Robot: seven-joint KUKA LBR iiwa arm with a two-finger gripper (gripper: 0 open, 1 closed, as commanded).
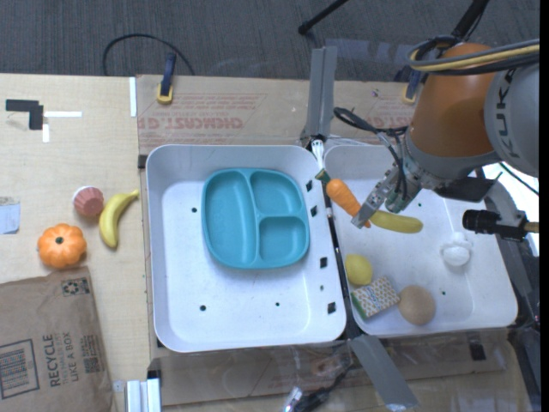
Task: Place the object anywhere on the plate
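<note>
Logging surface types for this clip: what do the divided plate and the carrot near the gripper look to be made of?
The plate looks like moulded plastic: uniform teal, rounded compartment ridges, soft satin sheen. The carrot by the gripper looks like toy plastic or rubber: flat, even orange with a smooth surface, though a real carrot cannot be ruled out at this resolution.

arm (463, 101): enters from right, far side, orange band above wrist
gripper (375, 210): angled down-left, low over right bin

On the worktop (69, 170), left of the bins: a small pumpkin (61, 245), a banana (115, 218), a pinkish round item (87, 202), and a cardboard box (47, 346) marked RECYCLE. A yellow clamp (165, 90) grips the rear edge.
</note>
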